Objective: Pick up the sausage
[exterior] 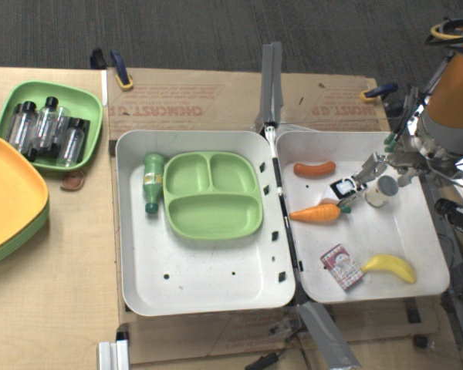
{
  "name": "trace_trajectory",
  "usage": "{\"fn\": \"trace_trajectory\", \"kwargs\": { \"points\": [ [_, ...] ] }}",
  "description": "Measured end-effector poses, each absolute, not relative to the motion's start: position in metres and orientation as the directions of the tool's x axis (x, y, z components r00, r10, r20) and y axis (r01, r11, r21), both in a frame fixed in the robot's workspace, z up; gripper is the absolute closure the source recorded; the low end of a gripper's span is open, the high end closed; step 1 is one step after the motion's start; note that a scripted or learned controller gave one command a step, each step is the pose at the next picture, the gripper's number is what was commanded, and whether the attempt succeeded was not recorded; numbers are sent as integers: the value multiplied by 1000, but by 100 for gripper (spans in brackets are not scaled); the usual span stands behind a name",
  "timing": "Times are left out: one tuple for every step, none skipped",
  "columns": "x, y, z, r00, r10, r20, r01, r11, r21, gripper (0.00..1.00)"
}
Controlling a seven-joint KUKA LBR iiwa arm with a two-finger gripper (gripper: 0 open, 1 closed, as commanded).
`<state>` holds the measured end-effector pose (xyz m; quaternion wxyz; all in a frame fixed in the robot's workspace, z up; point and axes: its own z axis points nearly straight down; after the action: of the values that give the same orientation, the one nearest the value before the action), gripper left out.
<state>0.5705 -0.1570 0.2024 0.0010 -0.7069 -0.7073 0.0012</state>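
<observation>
The gripper [346, 190] sits right of center, just above the carrot [316, 213]; I cannot tell its opening. It should go up-left to the sausage [314, 169].

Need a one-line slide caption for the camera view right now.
Tool poised in the right bin just above the carrot, with the sausage lying untouched nearby.

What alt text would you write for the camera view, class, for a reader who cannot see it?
The robot's hand hovers in the right bin between a red sausage and a carrot, holding neither. A banana and small packet lie nearer the front; the left bin holds a green divided plate and green bottle.
</observation>
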Motion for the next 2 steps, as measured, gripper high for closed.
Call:
{"fn": "trace_trajectory", "kwargs": {
  "points": [
    [596,-131,135,-57,998,0,998,57,-3,0],
    [637,-116,108,-55,998,-13,998,56,27,0]
  ]
}}
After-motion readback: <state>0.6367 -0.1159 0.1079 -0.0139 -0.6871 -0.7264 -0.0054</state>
